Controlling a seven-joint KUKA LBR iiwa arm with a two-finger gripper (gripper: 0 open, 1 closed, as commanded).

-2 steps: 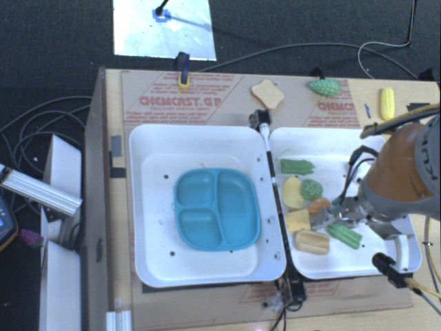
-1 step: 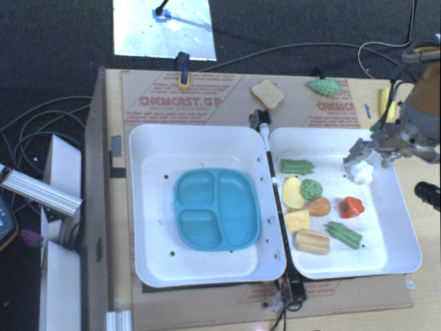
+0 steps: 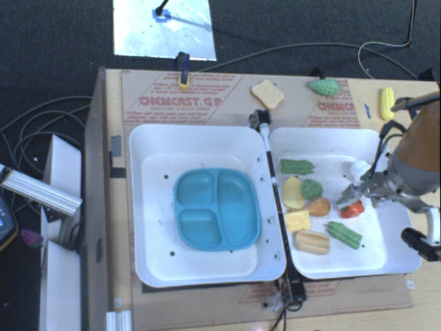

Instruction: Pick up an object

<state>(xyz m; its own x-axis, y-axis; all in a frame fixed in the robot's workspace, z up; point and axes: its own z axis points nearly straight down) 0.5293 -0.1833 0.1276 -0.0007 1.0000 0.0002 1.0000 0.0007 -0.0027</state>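
Over the right bin, the gripper is lowered beside a red piece.

The arm is reached in from the right, its wrist bent down and leftward, so that the fingertips are set at the red piece's upper left edge; whether they are closed on it cannot be told. Just left of it an orange piece, a round green piece and a yellow pear are clustered. A long green piece is seen above them, a cheese cube, a bun and a green pod below. A blue tray is held in the left bin.
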